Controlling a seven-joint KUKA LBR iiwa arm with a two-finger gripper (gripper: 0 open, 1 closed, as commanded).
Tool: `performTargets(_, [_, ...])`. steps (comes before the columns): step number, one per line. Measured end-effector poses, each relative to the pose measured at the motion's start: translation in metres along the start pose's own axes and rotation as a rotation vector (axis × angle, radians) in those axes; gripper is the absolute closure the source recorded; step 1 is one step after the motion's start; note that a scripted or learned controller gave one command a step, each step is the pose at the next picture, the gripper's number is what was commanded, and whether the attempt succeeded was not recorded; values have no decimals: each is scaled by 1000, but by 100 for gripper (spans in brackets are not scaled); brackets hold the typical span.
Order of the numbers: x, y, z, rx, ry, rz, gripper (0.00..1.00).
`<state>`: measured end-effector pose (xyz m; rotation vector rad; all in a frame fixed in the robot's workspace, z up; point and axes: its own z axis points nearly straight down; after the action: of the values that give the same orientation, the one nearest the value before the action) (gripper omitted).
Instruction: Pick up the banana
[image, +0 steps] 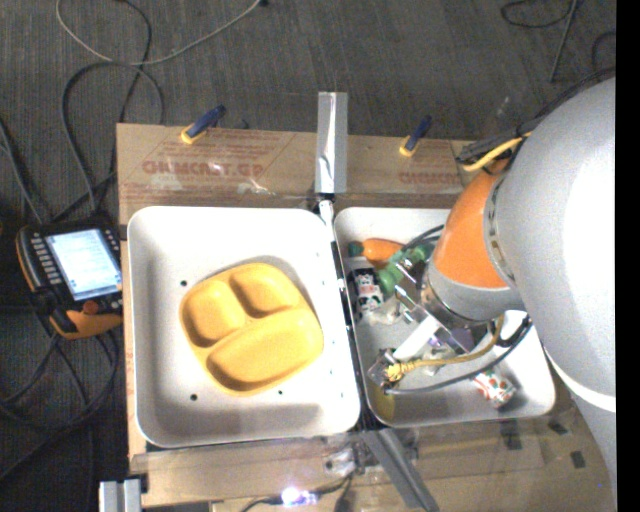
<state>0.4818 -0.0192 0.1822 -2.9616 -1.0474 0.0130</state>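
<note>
Nearest to the camera, the arm (560, 250) is seen reaching over the right bin (450, 216), and the claw (412, 352) is lowered near its front left corner. Whether the claw is open or closed cannot be told. A small yellow piece (390, 374) just under the claw is judged to be the banana, mostly hidden. It is expected to be light, smooth and a little slippery, so it should be taken across the middle. A carrot (382, 248) and a green thing (408, 258) are placed at the back of this bin, a dark small item (367, 290) by the left wall, and a red-white item (496, 386) at the front right. The near wall may hinder the grasp. A yellow tray (255, 325) is laid in the left bin (150, 300).
</note>
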Motion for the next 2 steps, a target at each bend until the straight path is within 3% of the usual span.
performTargets(1, [-62, 77, 24, 0, 1, -217, 0])
performTargets(2, [-66, 82, 18, -1, 1, -310, 0])
